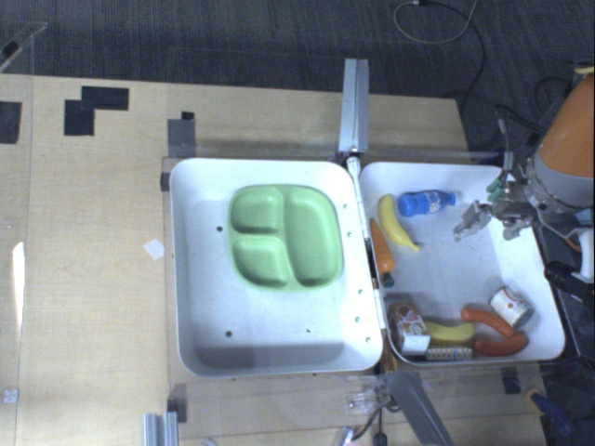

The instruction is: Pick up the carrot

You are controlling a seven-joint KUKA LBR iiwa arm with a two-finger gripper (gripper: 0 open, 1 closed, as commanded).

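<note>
— Hand [490, 214] hovering over the right bin [548, 286], near its far right side, well apart from the carrot. Fingers spread wide, nothing between them.

— And the carrot [379, 247]?

— Lying along the right bin's left wall, touching it or just beside it, hard to say which. Orange body, dark green tip toward the near end. Yellow banana [398, 223] just beside it on the right, possibly touching at the upper end.

— Likely trouble from here?

— Probably the wall. Little room for a finger between carrot and rim, so a straight descent could land one finger on the divider and stop short. Could also clip the banana and close on that instead, or nudge the carrot so that it rolls out of the fingers. Long reach across the bin yet to make as well.

— Rest of that bin?

— Blue bottle [426, 202] near the far wall. Small can [511, 305] toward the right. Red sausage [495, 320] and a second banana [446, 331] along the near wall, with another red piece [497, 346] below them and a small packet [407, 321] in the near left corner.

— Left bin [200, 342]?

— Holding a green divided plate [284, 235], three compartments, nothing on it. Both bins side by side on the bench [84, 268].
</note>
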